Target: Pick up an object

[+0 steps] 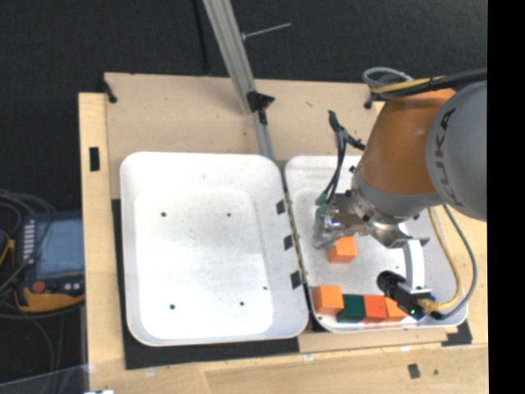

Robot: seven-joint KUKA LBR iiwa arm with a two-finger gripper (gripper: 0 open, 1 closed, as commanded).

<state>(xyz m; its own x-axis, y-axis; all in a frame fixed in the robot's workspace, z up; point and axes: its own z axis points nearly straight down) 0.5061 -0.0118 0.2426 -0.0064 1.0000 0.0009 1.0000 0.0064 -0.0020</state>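
Camera view: orange block (pixel 342 249) just below gripper (pixel 330 226)

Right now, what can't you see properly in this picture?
- Fingers: the arm's own wrist covers them from above, so open or shut is unclear.
- Orange block below the gripper: whether it is gripped or just lying there is unclear.
- Right bin: the arm hides much of its floor.
- Green block: shape blurred.
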